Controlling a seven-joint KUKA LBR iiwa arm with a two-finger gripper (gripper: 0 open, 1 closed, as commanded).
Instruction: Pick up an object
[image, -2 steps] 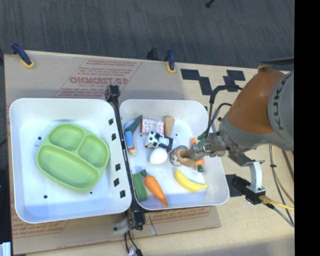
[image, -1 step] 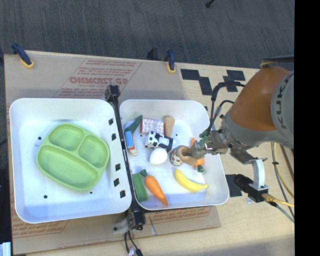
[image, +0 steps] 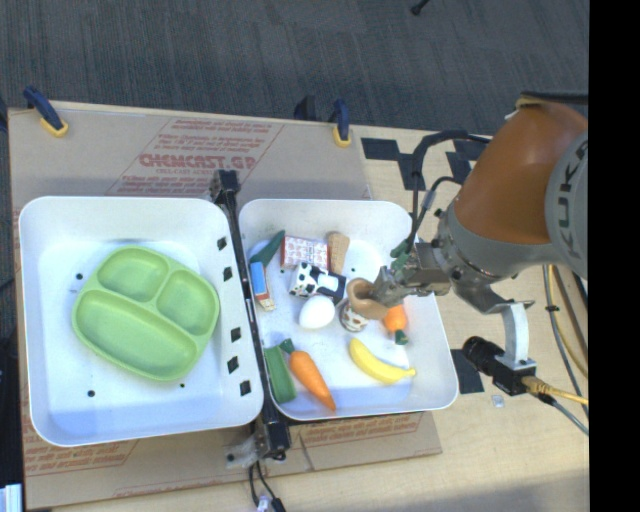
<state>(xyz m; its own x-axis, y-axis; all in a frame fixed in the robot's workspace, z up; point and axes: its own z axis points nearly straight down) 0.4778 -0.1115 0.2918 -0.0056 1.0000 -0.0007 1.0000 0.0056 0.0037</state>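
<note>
The right bin (image: 430, 385) holds several small toys: a yellow banana (image: 378, 362), an orange carrot (image: 311, 374), a white egg (image: 317, 313), a black-and-white cow (image: 313, 283), a brown cup-like piece (image: 361, 295) and a small orange fruit (image: 397, 319). My gripper (image: 392, 287) hangs low over the bin's right side, just above the brown piece and the orange fruit. The wrist hides its fingers.
The left bin (image: 40, 395) holds a green divided plate (image: 146, 311). A blue-and-orange marker (image: 261, 272), a red-and-white packet (image: 302, 250) and a green toy (image: 279, 374) also lie in the right bin. Black clips run along the divider between the bins. Cables trail at the right.
</note>
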